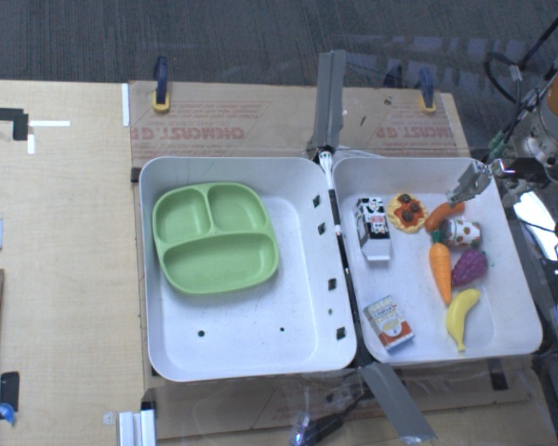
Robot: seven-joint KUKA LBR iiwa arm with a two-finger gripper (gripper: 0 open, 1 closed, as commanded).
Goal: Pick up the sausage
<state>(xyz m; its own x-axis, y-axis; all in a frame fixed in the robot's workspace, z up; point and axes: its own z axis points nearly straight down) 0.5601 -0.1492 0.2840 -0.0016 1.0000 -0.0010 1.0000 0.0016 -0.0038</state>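
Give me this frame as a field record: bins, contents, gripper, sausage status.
left bin: green tray with three compartments
right bin: milk carton, pizza, sausage, carrot, grapes, banana, juice box
gripper: over right bin's far right corner, tip just above the sausage
fingers: cannot tell
sausage status: lying in the bin beside the pizza, not lifted

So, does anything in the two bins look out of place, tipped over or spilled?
Nothing stands out. The green divided plate lies flat in the left bin. In the right bin, the toys sit loosely, and the sausage lies at a slant just under the gripper. Nothing has spilled.
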